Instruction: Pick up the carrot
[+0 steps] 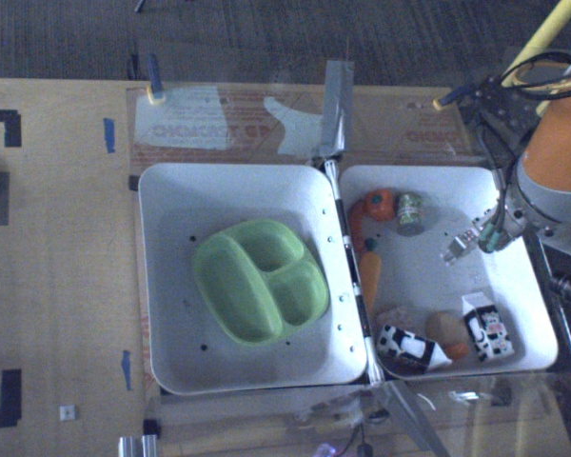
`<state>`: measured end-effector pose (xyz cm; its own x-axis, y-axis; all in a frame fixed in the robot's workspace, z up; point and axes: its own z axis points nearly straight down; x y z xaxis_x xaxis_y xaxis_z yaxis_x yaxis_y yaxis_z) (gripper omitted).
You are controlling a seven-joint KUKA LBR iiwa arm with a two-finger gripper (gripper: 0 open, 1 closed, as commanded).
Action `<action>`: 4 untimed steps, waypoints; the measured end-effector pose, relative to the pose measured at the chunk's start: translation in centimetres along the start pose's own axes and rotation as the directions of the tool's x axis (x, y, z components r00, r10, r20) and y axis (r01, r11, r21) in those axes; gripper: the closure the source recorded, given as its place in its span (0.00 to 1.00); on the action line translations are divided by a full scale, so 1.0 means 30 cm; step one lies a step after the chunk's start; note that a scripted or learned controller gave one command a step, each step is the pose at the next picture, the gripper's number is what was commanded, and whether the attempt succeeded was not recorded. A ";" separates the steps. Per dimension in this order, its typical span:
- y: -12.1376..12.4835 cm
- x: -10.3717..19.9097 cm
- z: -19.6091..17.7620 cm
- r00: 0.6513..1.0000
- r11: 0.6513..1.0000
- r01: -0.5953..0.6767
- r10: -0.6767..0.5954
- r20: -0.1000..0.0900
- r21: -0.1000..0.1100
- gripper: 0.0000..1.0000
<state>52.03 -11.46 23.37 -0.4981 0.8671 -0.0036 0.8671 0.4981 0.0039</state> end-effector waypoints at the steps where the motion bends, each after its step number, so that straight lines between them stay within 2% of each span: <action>1: 0.079 0.159 0.001 0.899 0.899 0.437 -0.437 -0.004 0.000 1.00; 2: 0.152 0.495 -0.005 0.800 0.800 0.599 -0.599 -0.005 0.000 1.00; 3: 0.253 0.622 -0.075 0.838 0.838 0.546 -0.546 -0.001 -0.002 1.00; 4: 0.258 0.622 -0.111 0.837 0.837 0.546 -0.546 0.003 -0.006 1.00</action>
